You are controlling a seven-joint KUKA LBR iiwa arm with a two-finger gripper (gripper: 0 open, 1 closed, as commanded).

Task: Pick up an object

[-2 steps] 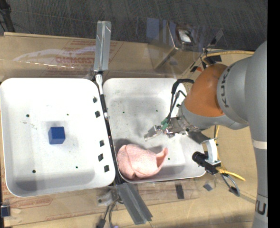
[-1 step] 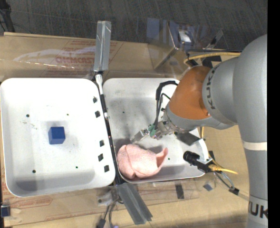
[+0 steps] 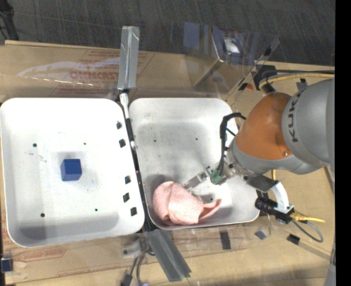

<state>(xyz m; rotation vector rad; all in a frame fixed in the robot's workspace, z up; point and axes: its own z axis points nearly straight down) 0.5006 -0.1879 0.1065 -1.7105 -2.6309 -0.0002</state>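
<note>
Overhead, I am looking down at a slant on two white bins sitting side by side on a brown bench. My arm (image 3: 282, 133), grey with an orange band, is reaching in from the right over the right bin (image 3: 181, 118). Its gripper (image 3: 206, 182) is hanging low near that bin's front, just beside a pink, soft-looking object (image 3: 176, 204) that is lying against the front wall. I cannot tell how the gripper is set, and I am seeing nothing held in it. A small blue cube (image 3: 71, 169) is sitting alone in the left bin (image 3: 20, 124), well apart from the arm.

Judging the step, I am lining up on the pink object. To do it well, I am thinking the gripper should be coming down over the object's rounded bulk, not its thin flap, and keeping off the bin wall, since a floppy thing could be slipping away on the lift.

For writing, white letters on the grey arm are reading "KU" before being cut off. Faint red print on the bench beyond the left bin is too blurred to read.
</note>
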